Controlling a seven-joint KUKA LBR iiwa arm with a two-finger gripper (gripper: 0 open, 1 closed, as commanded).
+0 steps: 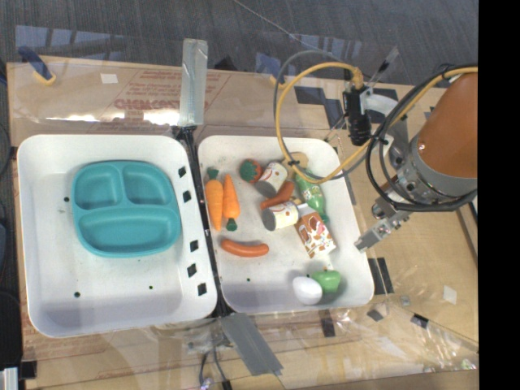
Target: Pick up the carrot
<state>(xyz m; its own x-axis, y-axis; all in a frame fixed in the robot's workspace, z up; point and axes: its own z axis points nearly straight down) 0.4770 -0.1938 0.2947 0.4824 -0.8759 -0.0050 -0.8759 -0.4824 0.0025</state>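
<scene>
Two orange carrots lie side by side at the left end of the right bin (345, 218). The larger carrot (214, 205) is next to the bin's left wall, and the thinner carrot (231, 197) lies just right of it, both with green tops pointing to the far side. My gripper (380, 227) hangs under the grey and orange arm (443, 149), just outside the right bin's right rim. It is well to the right of the carrots and nothing shows in its grasp.
The right bin also holds a red sausage (244, 249), a strawberry (249, 170), two small cans (283, 215), a green bottle (310, 195), a printed carton (315, 236), a white egg (307, 289) and a green toy (328, 280). A teal divided plate (126, 208) sits in the left bin (41, 299). Yellow cables (284, 88) loop above the right bin.
</scene>
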